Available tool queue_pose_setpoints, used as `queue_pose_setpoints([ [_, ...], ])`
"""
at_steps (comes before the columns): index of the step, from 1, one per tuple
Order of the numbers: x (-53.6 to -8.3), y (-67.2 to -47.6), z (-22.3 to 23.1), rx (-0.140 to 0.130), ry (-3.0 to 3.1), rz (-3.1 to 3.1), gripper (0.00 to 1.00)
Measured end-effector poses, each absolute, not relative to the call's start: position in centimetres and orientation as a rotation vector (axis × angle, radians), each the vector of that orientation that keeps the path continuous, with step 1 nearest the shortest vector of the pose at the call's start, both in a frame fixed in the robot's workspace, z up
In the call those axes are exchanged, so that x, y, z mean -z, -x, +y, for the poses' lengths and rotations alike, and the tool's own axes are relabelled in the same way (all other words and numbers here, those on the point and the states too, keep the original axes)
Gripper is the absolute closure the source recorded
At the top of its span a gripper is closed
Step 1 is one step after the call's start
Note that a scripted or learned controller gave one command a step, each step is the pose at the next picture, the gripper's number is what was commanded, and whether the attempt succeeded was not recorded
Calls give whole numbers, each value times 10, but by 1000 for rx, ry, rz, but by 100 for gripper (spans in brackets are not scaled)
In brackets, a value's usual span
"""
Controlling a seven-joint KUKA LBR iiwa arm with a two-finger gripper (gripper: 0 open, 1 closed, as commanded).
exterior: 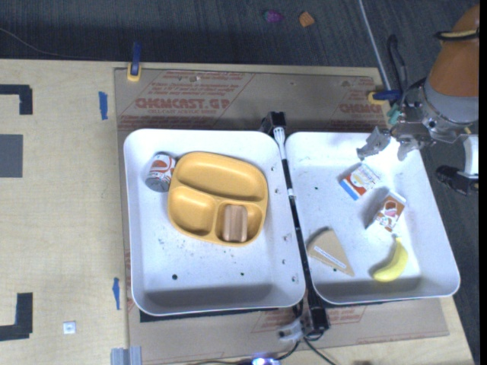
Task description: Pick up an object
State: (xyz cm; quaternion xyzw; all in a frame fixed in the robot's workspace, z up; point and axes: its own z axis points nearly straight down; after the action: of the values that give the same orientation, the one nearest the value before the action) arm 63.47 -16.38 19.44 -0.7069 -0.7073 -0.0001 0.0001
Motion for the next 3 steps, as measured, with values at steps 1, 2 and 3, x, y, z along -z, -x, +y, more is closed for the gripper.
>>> queue_pose_setpoints([
  [1,-96,-612,-155,3,2223,-2224,0],
  [2,-106,-612,-155,4,2225,-2225,100],
  [3,-106,-612,-155,4,2225,-2224,0],
])
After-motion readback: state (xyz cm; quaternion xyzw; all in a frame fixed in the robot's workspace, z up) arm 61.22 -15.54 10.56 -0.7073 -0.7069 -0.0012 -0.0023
